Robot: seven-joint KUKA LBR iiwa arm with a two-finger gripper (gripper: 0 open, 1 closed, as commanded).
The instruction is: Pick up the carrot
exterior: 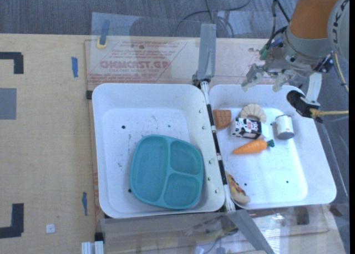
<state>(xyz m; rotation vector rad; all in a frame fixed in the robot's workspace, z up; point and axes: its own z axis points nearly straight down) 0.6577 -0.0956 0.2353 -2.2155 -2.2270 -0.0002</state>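
The orange carrot with a small green top lies in the middle of the right bin, its green end pointing right. My gripper hangs over the bin's far rim, well above and behind the carrot. Its two fingers stand apart with nothing between them.
Close behind the carrot lie a black-and-white carton, a croissant, a waffle square and a small metal cup. A pizza slice sits at the bin's near left corner. The left bin holds a teal divided plate.
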